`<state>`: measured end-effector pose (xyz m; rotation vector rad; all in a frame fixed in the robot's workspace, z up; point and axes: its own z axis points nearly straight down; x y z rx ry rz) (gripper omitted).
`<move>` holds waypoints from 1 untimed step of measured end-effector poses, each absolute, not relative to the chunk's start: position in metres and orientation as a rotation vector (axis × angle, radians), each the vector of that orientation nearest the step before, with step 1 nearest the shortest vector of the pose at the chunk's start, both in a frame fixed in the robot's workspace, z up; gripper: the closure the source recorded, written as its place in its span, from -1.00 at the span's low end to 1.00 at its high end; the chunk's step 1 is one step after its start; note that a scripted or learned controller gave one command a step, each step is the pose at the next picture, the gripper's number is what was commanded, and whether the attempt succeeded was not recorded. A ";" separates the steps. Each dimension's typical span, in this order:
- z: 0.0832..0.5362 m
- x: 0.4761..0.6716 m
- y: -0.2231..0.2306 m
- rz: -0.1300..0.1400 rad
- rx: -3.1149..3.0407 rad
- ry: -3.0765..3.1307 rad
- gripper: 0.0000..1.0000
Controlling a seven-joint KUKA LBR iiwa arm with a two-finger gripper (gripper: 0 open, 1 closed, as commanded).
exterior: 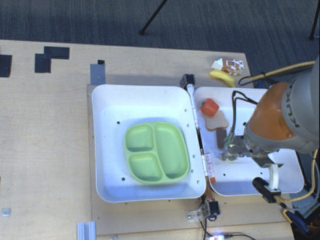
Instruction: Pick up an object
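Two white bins are seen side by side on the worktop [45,149]; the left bin [107,134] holds a green divided plate [156,151], and the right bin [240,181] holds an orange-red block [210,106] touching a tan slice-shaped piece [217,121] near its far left corner. The arm [280,119] is reached in from the right, and the jaws [229,151] are lowered over the right bin's floor, just beside the tan piece; whether they are apart or together cannot be told. A yellow banana [222,77] and a small packet [229,64] lie on the worktop beyond the right bin.
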<state>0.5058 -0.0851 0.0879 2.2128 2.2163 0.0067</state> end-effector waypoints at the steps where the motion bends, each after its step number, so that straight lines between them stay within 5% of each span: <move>1: 0.087 0.506 -0.085 0.008 2.213 2.217 -1.00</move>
